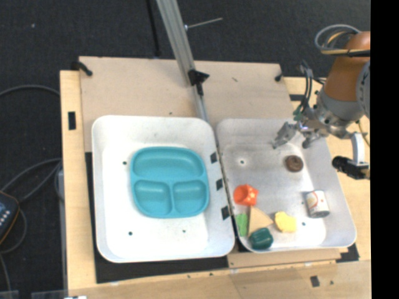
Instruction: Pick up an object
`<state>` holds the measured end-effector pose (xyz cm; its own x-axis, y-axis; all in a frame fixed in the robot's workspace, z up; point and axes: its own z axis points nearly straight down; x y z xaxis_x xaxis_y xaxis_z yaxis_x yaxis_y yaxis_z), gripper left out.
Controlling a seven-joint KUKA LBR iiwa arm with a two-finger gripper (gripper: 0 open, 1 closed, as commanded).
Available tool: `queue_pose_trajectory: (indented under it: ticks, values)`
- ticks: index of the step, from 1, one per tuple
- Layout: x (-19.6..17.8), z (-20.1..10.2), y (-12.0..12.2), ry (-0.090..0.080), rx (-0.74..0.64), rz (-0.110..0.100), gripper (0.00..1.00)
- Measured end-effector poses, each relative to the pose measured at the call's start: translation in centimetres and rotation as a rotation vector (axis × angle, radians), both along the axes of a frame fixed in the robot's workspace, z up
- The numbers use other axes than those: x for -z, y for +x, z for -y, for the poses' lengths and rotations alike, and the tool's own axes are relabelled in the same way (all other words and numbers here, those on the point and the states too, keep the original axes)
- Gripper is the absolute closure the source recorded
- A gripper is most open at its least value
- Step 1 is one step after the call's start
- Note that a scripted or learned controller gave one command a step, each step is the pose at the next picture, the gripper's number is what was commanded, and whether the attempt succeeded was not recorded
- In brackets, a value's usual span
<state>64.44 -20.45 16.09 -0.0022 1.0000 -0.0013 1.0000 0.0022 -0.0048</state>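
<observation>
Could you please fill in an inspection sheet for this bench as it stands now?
Surface: wooden bench bearing left bin and right bin.
Job's things: in the right bin, brown disc, orange cup, small can, yellow piece, tan wedge, green piece.
Clutter: teal divided tray in the left bin.
Gripper: gripper above the right bin's far side, holding nothing.
Cables: black cable on the floor.
Surroundings: dark carpet, metal post.

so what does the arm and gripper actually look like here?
The arm is grey with an orange band above the wrist. Light cable loops arch over its top and dark cables run down beside the wrist. The gripper is small, metallic grey, with two thin fingers.
</observation>
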Motion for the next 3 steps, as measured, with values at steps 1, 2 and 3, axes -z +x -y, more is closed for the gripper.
queue_pose_trajectory:
  ticks: [1, 2, 3]
  values:
    - [4.8, -0.1, 0.9, -0.001, -0.003, 0.002, 0.00]
    - [3.3, 0.1, 1.0, -0.004, -0.005, 0.008, 1.00]
    - [-3.1, 0.6, 0.8, -0.002, 0.000, 0.013, 1.00]
